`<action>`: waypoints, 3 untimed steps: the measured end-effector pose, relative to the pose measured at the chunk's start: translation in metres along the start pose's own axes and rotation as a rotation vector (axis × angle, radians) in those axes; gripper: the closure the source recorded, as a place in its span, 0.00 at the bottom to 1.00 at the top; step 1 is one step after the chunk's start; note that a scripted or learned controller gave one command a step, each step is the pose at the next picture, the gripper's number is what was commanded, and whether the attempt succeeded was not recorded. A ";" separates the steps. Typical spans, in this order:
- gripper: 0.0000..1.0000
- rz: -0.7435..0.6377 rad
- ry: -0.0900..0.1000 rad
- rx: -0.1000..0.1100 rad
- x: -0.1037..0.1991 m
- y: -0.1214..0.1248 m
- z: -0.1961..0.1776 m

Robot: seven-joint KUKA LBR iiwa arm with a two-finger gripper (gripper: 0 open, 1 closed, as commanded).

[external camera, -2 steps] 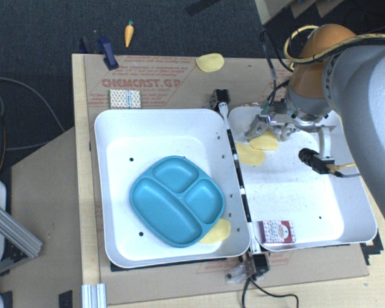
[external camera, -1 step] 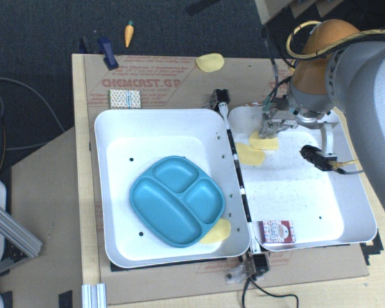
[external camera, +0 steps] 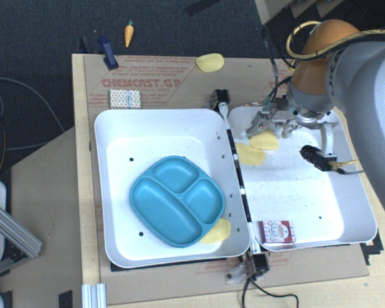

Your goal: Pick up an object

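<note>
i have the gripper low in the right bin's far corner, right over a yellow chip, apparently to grab it; grip state i cannot tell.

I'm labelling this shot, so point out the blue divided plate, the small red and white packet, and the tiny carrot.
blue divided plate (external camera: pixel 176 199): camera view, on its centre ridge, left bin.
red and white packet (external camera: pixel 275 231): camera view, middle of its face, right bin's near edge.
tiny carrot (external camera: pixel 129 35): camera view, its orange body, on the dark floor.
</note>
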State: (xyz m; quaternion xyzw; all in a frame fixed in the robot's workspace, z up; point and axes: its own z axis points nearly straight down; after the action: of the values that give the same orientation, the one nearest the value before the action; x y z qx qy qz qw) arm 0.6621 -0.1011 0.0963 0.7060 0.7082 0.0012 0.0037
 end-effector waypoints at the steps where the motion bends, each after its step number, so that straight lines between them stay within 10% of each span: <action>1: 0.00 0.002 0.002 0.005 0.007 0.004 0.012; 2: 1.00 0.001 -0.001 -0.001 0.007 0.006 0.000; 3: 0.00 0.001 0.000 0.000 0.007 0.006 0.000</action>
State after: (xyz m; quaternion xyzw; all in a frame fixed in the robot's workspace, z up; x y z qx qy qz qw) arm 0.6680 -0.0940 0.0963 0.7064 0.7078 0.0011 0.0040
